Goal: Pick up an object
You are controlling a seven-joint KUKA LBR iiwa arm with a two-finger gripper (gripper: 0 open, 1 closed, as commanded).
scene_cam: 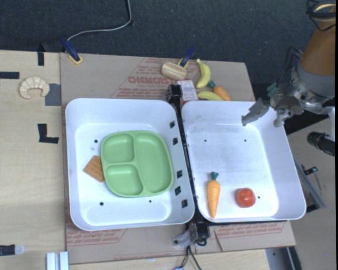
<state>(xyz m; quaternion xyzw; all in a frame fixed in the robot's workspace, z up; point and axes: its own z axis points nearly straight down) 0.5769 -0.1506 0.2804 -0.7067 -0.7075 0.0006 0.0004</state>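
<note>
Over the far right corner of the right bin (281, 151) our pincer (267, 112) hangs high, its two fingers spread apart with nothing between them, so we count it as released and empty. Nothing has been lifted yet, by our reading: the pick is at its opening stage, with approach, descent, closing and lift all left to do. Two candidates lie on the floor of that right bin, both near its front edge and well apart from the pincer: a toy carrot (213, 194) lying lengthwise with its green top pointing away from the front wall, and a small red tomato (245, 197) just to its right, close by but not touching. The left bin (79, 151) holds a green divided plate (138, 163) with a tan cracker-like piece (94, 168) tucked against its left edge. On the surface beyond the bins we see a banana (203, 75) and a bread roll (173, 70), and a croissant (34, 86) far off to the left. We judge the carrot or the tomato the likeliest targets, since they sit in the bin beneath our arm.
</note>
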